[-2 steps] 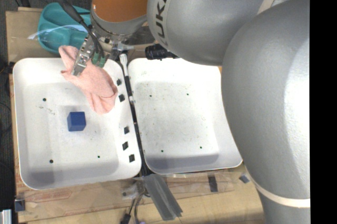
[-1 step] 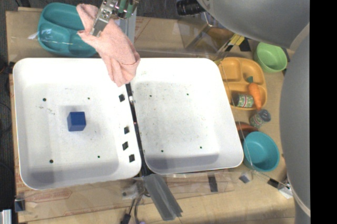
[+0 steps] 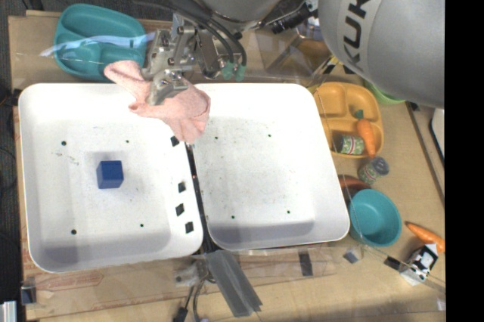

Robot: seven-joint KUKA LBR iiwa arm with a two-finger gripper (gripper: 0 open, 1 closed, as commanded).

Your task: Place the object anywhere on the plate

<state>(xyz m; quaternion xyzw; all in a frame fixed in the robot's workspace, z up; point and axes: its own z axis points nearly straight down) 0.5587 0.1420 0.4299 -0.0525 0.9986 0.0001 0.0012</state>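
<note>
A pink cloth [image 3: 180, 107] hangs crumpled over the back of the seam between the two white bins. My gripper [image 3: 165, 86] comes down from the wrist above and is shut on the cloth's upper fold. A small blue cube [image 3: 110, 174] sits on the floor of the left bin [image 3: 45, 237]. A yellow divided plate [image 3: 339, 97] lies on the bench to the right of the right bin [image 3: 265, 226], holding an orange carrot-like toy [image 3: 367, 136] and a small can [image 3: 348, 144].
A teal scoop-shaped container [image 3: 94, 37] lies behind the left bin. A teal bowl [image 3: 376, 217] stands at the right bin's front right corner, with a small jar [image 3: 370, 170] beside it. The arm's large grey body [image 3: 386, 3] looms over the back right.
</note>
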